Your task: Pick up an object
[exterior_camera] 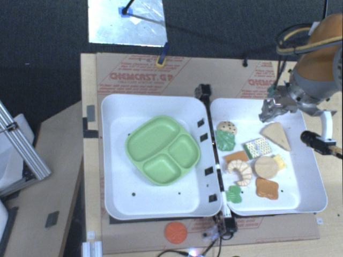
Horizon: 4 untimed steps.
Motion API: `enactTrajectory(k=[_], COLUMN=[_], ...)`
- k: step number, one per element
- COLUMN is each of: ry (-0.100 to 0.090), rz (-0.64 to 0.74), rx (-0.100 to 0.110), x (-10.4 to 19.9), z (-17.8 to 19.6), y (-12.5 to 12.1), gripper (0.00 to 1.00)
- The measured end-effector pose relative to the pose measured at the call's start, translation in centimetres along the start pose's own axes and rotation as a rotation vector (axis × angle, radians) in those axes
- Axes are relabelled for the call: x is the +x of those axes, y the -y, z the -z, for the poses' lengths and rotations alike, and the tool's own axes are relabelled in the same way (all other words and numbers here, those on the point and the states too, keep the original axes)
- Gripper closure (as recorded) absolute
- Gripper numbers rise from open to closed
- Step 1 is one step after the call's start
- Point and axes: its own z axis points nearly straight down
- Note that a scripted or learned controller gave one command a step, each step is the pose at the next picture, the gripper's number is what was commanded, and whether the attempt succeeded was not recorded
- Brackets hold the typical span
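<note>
Food pieces (252, 165) are scattered in the right bin (308, 197); a green plate (162, 150) is held by the left bin (115, 197). The tool (272, 108) is seen above the right bin's far side, near a tan wedge (276, 135); whether it is open cannot be told, and nothing is seen gripped.

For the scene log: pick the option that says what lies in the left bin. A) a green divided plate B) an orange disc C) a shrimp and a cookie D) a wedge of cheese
A: the green divided plate lies alone in the left bin, while the shrimp, cookie and tan wedge lie in the right bin.
</note>
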Motion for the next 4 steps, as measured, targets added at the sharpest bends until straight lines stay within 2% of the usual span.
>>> enactTrajectory(k=[1, 3, 4], ry=[-0.002, -0.003, -0.002], rz=[-0.002, -0.002, -0.001], rx=[0.009, 0.010, 0.006], x=[2.0, 7.0, 7.1], z=[-0.3, -0.6, -0.8], y=[3.8, 12.0, 11.7], gripper=[1.00, 1.00, 1.00])
